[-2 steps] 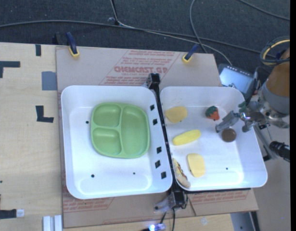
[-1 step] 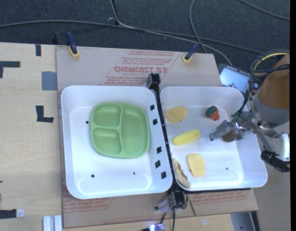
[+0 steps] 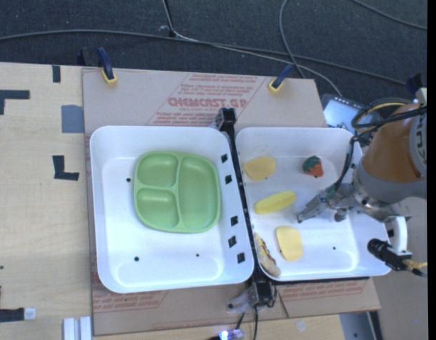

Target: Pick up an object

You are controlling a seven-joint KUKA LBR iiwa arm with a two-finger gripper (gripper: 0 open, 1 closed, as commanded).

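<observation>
The right bin [image 3: 345,142] holds several small items. A pale yellow round piece [image 3: 259,167] lies at its far left, a yellow corn cob [image 3: 275,202] in the middle, and a yellow wedge [image 3: 289,243] nearer the front. A small red and green fruit [image 3: 314,166] sits toward the back. My gripper [image 3: 321,216] hangs low over the bin floor, just right of the corn cob and in front of the fruit. Its fingers are spread open, with only bare bin floor between them.
The left bin [image 3: 108,261] bears a green divided plate [image 3: 178,192]. A brownish item [image 3: 266,255] lies against the right bin's front-left wall by the divider [image 3: 235,190]. The grey and orange arm [image 3: 391,158] overhangs the right bin's right rim.
</observation>
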